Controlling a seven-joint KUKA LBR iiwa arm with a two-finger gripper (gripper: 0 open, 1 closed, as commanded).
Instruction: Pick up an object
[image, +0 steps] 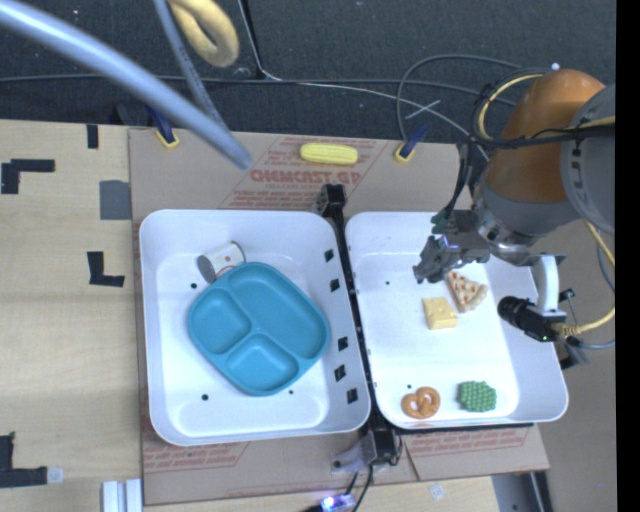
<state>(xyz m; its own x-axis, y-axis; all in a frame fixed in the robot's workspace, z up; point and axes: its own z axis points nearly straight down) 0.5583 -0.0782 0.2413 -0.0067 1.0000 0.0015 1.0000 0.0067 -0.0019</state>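
1. red print on the brown cardboard sheet behind the two bins reads roughly "chemcast gp"; the letters are faint.
2. smaller red print below it is unreadable.

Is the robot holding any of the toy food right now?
That cannot be told. The end effector sits low in the right bin, right beside the pizza slice, but no item visibly sits in its grip.

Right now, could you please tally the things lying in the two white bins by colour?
Blue: 1, the divided tray
Grey: 1, the small cup
Yellow: 1, the cheese block
Green: 1, the knobbly piece
Brown-orange: 2, the pretzel and pizza slice
Total: 6
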